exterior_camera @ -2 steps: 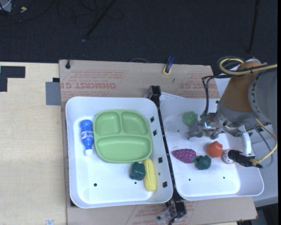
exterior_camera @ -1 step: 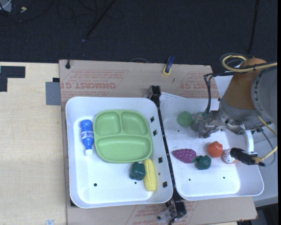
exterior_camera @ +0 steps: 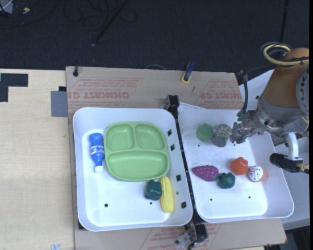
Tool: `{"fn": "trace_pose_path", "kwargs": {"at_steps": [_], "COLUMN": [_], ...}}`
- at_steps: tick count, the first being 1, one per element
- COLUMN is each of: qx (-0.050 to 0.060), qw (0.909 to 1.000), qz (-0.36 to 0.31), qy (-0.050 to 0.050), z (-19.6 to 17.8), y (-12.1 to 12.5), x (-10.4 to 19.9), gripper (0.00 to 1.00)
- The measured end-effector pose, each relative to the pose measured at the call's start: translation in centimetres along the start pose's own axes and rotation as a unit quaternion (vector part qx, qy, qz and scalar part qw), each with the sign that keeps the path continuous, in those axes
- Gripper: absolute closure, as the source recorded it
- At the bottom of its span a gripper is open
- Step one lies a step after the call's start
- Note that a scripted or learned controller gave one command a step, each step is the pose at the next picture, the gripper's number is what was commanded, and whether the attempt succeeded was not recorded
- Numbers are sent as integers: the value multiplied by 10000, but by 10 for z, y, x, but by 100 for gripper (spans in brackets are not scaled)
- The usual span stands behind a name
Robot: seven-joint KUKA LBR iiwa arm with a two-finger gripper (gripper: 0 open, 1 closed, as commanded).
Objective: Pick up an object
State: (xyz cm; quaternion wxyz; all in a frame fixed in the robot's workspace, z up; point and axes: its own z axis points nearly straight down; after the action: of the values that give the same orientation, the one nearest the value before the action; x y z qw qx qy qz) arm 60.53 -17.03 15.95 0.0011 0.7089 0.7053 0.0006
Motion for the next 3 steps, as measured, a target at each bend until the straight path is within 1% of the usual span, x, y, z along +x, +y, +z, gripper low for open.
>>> {"fn": "trace_pose_path", "kwargs": {"at_steps": [1,2,3], "qx": [-6,15,31], "qw": [10000,10000,10000], "qz": [-27,-27,-41], "qy": [1,6,18], "z": [-61,-68,-78], "y": [2,2,-19], "x": [6,5,54], "gripper": [100,100,100]}}
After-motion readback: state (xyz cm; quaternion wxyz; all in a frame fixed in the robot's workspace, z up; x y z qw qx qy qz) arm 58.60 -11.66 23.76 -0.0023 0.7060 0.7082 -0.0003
